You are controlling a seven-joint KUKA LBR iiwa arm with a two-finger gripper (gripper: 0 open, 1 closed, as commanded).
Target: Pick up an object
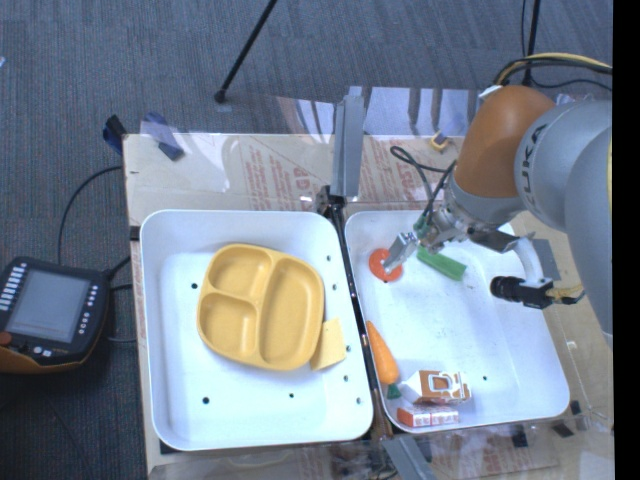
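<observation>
The grey arm with the orange band is reaching into the right-hand shallow white bin [520, 388] from the right, and its two-finger gripper [400, 256] is hovering at the bin's upper left part, right over a small flat red-orange disc [384, 266]. The metal tip is overlapping the disc's upper edge, but whether the fingers are spread or closed, and whether they have anything between them, I cannot tell at this slant. Judging from how things are lying, the pick is not yet done: nothing is visibly lifting off the bin floor, so closing on an object and raising it appear to be left. In the right bin one red-orange disc, one flat green block [441, 263] just beside the gripper, one orange toy carrot [381, 353] along the left wall and one small orange-and-white carton [437, 388] near the front are lying. The left-hand white bin [170, 398] is holding one yellow three-compartment plastic tray [262, 306] and one pale yellow wedge [331, 345] touching the tray's right edge.
</observation>
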